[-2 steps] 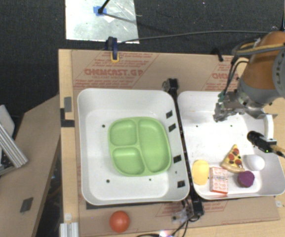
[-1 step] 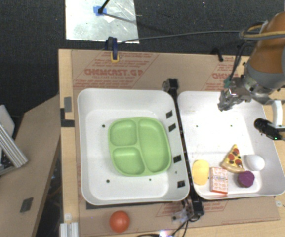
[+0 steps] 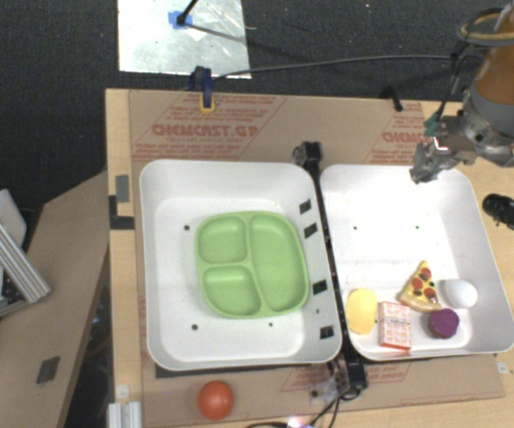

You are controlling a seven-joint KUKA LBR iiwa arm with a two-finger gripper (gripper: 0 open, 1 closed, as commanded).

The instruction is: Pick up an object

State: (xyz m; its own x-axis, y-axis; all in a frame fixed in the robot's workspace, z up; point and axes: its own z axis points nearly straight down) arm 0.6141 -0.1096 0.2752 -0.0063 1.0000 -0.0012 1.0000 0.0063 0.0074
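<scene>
Nearest you, an orange ball sits on the table outside the bins. The targets cluster in the right bin's near corner: yellow piece, red-white box, pizza slice, purple ball, white egg, all close-packed, some touching. Left bin holds a green tray. The tool hovers at the right bin's far rim w/ nothing held, so the targets lie well toward you, w/ bare bin floor between. Can't tell its opening.

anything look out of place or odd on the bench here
One thing: an orange-red ball sits outside both bins, on the bench in front of the left bin. The other small items cluster in the right bin's near corner.
</scene>
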